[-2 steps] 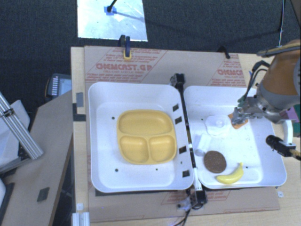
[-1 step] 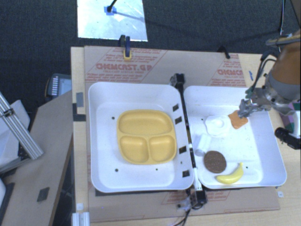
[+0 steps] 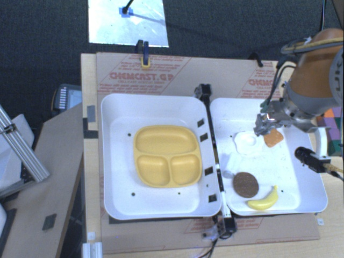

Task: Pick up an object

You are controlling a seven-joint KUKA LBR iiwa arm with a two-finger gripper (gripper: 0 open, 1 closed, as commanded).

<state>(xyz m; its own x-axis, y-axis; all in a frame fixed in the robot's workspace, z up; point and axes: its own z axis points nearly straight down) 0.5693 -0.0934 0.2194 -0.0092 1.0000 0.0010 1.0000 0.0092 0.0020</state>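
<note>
The gripper [image 3: 264,123] hangs low in the right bin [image 3: 309,198], toward its far side; whether it is wide or narrow cannot be told. An orange piece [image 3: 274,138] lies just beside it, to the near right. A white disc [image 3: 245,142] sits near, to its left. Well apart, at the near edge, lie a brown round patty [image 3: 245,184] and a banana [image 3: 263,199]. The left bin [image 3: 115,160] bears a yellow tray [image 3: 164,155].
</note>
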